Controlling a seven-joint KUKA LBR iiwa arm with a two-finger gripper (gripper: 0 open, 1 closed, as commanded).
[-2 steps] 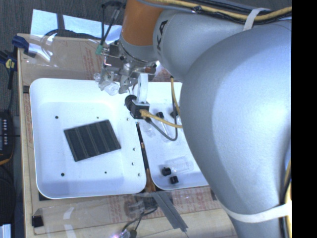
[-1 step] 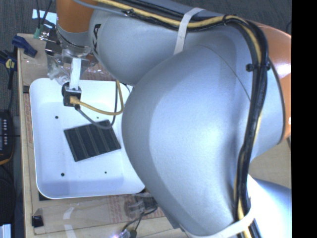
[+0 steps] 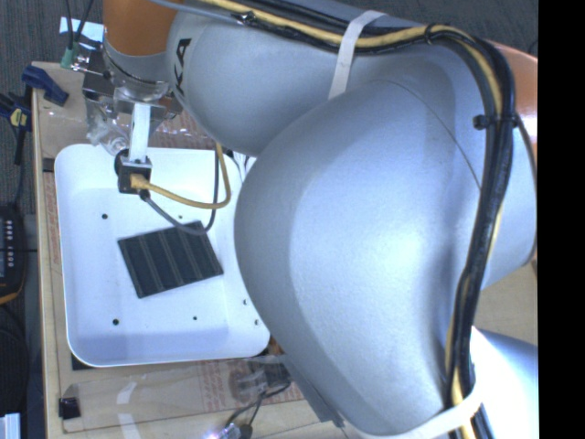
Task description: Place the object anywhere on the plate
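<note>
From my seat, the shallow white plastic bin [image 3: 82, 337] is my reference for everything. A dark grey, ribbed rectangular plate [image 3: 170, 262] lies flat on the bin's floor, about at its middle and turned askew to its walls. Nothing rests on the plate. I cannot pick out which thing is meant to go on it.

The bulky grey arm [image 3: 366, 245] covers the bin's right side and all that lies beyond it. Its orange band [image 3: 137, 12] sits above the bin's upper-left corner as I see it, and the wrist hangs down over that corner's rim. The jaws are there too, but I cannot tell whether they are released or clenched.

The bin sits on a pale wooden desk [image 3: 164, 396]. A blue clamp [image 3: 43, 82] sits just beyond the bin's upper-left corner, and a black handheld device [image 3: 9, 245] lies off its left wall.
</note>
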